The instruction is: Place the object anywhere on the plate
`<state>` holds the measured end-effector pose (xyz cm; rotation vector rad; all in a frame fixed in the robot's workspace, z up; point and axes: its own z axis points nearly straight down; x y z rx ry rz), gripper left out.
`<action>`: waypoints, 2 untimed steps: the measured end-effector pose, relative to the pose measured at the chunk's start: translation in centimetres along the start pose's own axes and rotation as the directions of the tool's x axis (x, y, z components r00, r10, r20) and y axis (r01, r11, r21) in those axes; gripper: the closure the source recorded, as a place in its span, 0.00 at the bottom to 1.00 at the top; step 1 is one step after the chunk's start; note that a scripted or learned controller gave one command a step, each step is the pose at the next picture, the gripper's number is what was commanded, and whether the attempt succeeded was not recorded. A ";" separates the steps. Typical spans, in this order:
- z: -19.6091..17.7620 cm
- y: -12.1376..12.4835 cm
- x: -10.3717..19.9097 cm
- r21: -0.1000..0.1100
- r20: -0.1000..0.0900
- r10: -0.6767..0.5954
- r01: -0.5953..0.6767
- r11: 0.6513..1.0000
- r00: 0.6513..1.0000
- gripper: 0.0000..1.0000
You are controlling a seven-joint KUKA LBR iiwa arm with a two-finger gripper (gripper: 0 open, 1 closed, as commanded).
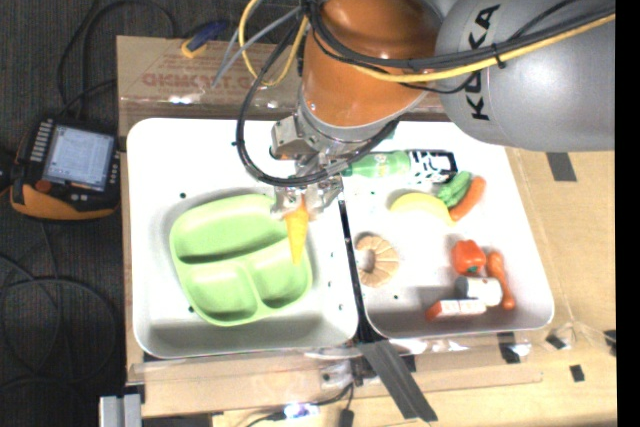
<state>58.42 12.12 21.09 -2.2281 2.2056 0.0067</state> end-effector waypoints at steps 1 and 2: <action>-2.5 -0.5 -6.4 0.000 -0.001 -0.118 0.118 0.993 0.993 1.00; -2.5 -0.5 -6.4 -0.001 0.001 -0.118 0.118 0.993 0.993 0.00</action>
